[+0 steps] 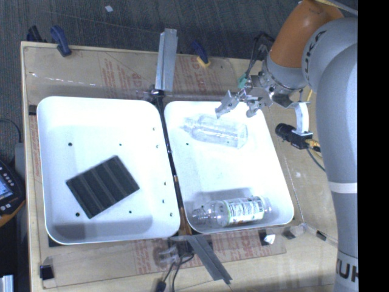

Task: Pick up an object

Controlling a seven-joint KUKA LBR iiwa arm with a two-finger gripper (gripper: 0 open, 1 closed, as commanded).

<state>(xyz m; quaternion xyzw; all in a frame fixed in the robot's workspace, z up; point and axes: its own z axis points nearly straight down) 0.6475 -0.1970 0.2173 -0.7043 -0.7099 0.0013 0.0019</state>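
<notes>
My gripper [238, 109] hangs over the far edge of the right bin [276, 163], its two fingers spread open with nothing between them. Just below and left of it a clear plastic bottle [216, 131] lies on its side in the bin's far half. A second clear bottle with a green and white label [234, 210] lies along the bin's near wall. A dark ribbed rectangular pad [102, 185] rests flat in the left bin [48, 163].
A metal bar [165, 59] stands upright behind the seam between the bins. Blue clamps [61, 41] grip the bench's far edge. A black cable fitting [293, 135] sits right of the right bin. The arm's grey body [340, 132] fills the right side.
</notes>
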